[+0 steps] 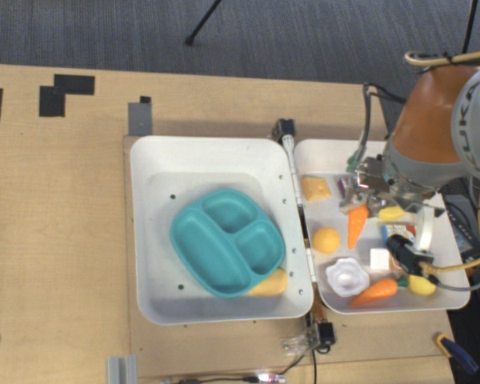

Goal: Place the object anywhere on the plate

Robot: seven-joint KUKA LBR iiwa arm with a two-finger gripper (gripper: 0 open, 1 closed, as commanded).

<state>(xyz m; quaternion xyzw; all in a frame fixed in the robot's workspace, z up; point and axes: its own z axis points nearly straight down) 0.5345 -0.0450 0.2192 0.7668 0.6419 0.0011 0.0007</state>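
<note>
Plate [224,242]: you see it in the left bin [156,174], a yellow piece [270,283] touching its lower edge.
Carrot [357,224]: upright in the right bin [320,154], below the gripper [370,192].
Gripper: grip state, you cannot tell.
Risk: crowded toys may foul your pick.

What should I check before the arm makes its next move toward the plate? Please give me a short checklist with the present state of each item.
1. Plate lies flat in the left bin: ok.
2. Plate compartments are free to receive an object: ok.
3. Yellow piece leans against the plate's lower right rim, beside it, not in it: not ok.
4. Gripper is over the right bin, above the upright carrot: ok.
5. An object sits between the fingers: cannot tell.
6. Path to the left bin crosses the middle walls only: ok.
</note>
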